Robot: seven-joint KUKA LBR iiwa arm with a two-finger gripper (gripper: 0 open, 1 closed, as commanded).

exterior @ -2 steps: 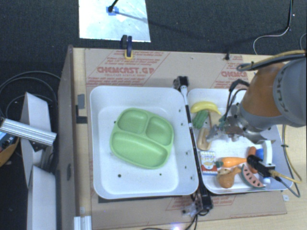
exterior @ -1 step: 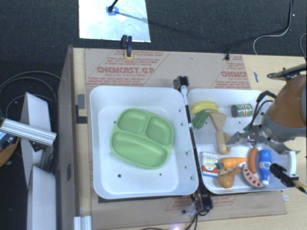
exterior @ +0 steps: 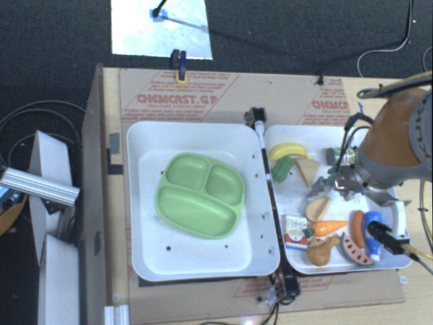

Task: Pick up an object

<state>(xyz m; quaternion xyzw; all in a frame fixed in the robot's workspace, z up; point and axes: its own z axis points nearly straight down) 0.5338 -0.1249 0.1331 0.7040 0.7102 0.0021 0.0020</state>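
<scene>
Camera view: the hand (exterior: 333,185) hangs over the right bin (exterior: 318,139), about mid-bin, w/ the arm (exterior: 399,134) coming in from the right. Can't tell if the hand is wide or narrow, as the wrist hides too much from this angle. Nothing is visibly held.

No item is named in the task, so the likeliest targets are the two nearest the hand. These are the pale lump (exterior: 316,208) just below-left of it and the wedge (exterior: 309,172) just to its left. The lump is prob. a toy bun or potato, though the view is too coarse to be sure.

Handling, as a judgement: both look like hollow plastic play food, so light, stiff and smooth, not fragile but apt to squirt out of a pinch.
- Lump: take it across the short axis, at the widest part.
- Wedge: take it on the two flat faces, not the sloped edges.

Around them:
- The banana (exterior: 289,151) and a green veg (exterior: 281,168) lie near the bin's left wall, close to the wedge.
- The carrot (exterior: 327,227) lies right below the lump, touching or nearly so.
- The carton (exterior: 294,229) sits beside the carrot, w/ the drumstick (exterior: 320,250) and melon slice (exterior: 353,249) along the near wall.
- This lower cluster is tight, so a descent on the lump could nudge the carrot.

The left bin (exterior: 145,181) holds a green plate (exterior: 199,195), well apart from the hand (no concern here). Both bins sit on the desk (exterior: 203,93).
</scene>
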